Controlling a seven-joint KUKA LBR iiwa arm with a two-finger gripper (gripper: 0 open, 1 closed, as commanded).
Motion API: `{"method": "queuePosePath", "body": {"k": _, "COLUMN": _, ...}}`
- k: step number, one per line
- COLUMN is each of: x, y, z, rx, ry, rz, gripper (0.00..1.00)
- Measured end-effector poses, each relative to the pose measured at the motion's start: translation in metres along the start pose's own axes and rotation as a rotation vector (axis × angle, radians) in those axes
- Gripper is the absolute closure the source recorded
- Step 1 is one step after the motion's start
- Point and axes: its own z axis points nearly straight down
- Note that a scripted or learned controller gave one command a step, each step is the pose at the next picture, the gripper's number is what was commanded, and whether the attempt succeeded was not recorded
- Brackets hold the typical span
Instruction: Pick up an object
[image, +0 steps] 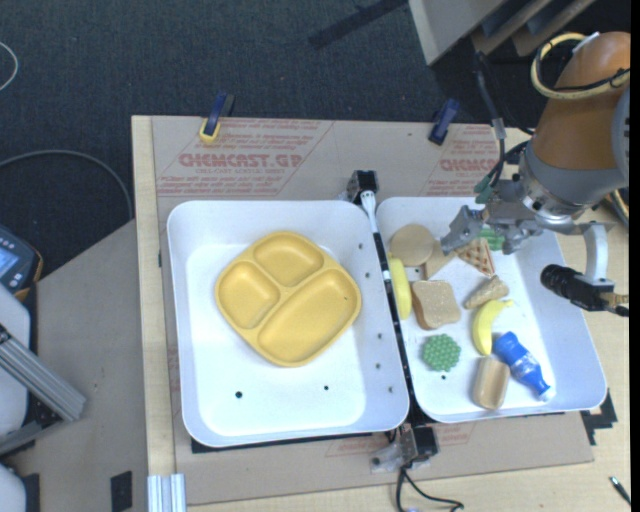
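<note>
The right bin (570, 330) holds several toy foods: a round tan bun (411, 243), a yellow strip (400, 288), a bread slice (436, 303), a green broccoli (441, 352), a banana (487, 326), a blue bottle (522, 363), a tan roll (490, 382), a small tan wedge (486, 291) and a pizza slice (478, 259). My gripper (483, 231) hangs low over the far part of this bin, just above the pizza slice and right of the bun. Nothing shows lifted in it.
The left bin (200, 380) bears a yellow divided plate (288, 296). A black clip (363, 185) sits at the far end of the seam between the bins. The grey and orange arm (580, 120) fills the upper right, and a black part (575, 285) juts over the right bin's edge.
</note>
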Motion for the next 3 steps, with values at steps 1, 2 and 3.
{"method": "queuePosePath", "body": {"k": 1, "x": 0.0, "y": 0.002, "z": -0.008, "rx": -0.015, "ry": -0.001, "rz": -0.002, "gripper": 0.0}}
{"method": "queuePosePath", "body": {"k": 2, "x": -0.001, "y": -0.006, "z": 0.039, "rx": -0.009, "ry": -0.001, "rz": -0.001, "gripper": 0.0}}
{"method": "queuePosePath", "body": {"k": 3, "x": -0.001, "y": -0.008, "z": 0.102, "rx": -0.01, "ry": 0.0, "rz": -0.002, "gripper": 0.0}}
